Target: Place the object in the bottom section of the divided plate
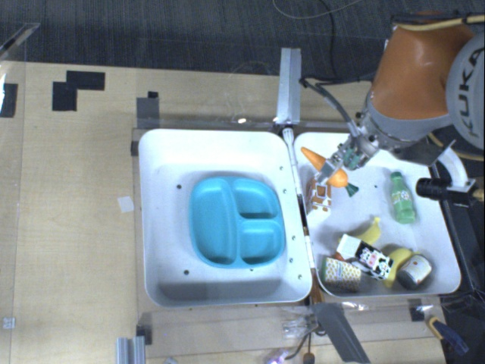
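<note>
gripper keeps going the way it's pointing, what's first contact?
Likely the orange carrot-shaped toy right at the tip of the two-finger gripper, then the small brown-and-white block beyond it. Depth is unclear from above.

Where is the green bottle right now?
The green bottle lies in the right bin, near its right side, up from the yellow banana and right of the gripper.

I see a blue divided plate (236,221) lying flat in the middle of the left bin (163,158), one long section on its left, two smaller on its right, an orange toy carrot (312,158) right of the plate, lying tilted.
</note>
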Controlling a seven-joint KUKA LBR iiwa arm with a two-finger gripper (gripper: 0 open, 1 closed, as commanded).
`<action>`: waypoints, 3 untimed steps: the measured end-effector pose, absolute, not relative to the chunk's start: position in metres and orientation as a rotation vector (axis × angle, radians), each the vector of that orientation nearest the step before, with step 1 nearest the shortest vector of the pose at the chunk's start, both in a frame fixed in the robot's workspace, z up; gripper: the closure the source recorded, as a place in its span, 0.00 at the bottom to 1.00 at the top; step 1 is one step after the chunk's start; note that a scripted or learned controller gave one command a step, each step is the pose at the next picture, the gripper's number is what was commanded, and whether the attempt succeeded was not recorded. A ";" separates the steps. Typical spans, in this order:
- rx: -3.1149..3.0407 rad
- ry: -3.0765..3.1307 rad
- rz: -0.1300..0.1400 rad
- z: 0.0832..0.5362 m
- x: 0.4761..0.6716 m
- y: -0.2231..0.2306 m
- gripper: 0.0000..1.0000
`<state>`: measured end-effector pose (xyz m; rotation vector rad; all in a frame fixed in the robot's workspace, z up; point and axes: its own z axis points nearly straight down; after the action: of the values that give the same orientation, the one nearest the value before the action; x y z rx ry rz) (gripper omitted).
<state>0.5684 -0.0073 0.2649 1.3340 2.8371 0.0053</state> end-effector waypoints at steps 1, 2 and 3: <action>1.337 2.837 0.006 0.252 0.560 0.037 1.00; 1.289 2.860 0.005 0.229 0.551 0.061 1.00; 1.280 2.865 0.005 0.224 0.545 0.118 1.00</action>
<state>0.5449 0.1178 0.2239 1.2805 2.8650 0.0047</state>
